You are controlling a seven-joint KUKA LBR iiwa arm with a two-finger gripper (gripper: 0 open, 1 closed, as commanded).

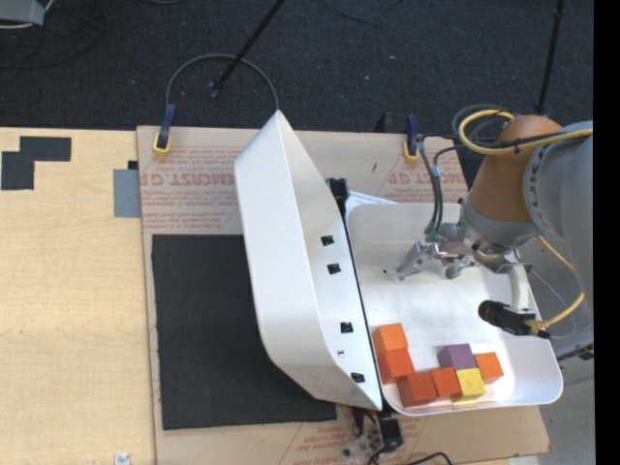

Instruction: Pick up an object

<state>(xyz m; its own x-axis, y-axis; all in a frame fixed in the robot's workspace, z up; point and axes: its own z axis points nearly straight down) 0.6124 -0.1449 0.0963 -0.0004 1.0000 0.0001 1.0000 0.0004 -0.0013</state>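
The gripper point(426, 260) is hovering over the bare middle of the right bin point(542, 395), well apart from the blocks, and whether it is open or shut I cannot tell. The blocks are sitting bunched in the bin's near corner — orange blocks point(392, 352), a purple block point(455, 356) and a yellow block point(470, 384), several touching. They are looking rigid, light and flat-sided — a pinch across opposite faces of an outer block seems safest, though tight packing may be blocking a finger

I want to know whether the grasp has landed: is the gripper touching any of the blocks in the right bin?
No. The gripper hangs over bare bin floor, apart from the blocks clustered at the bin's near end.
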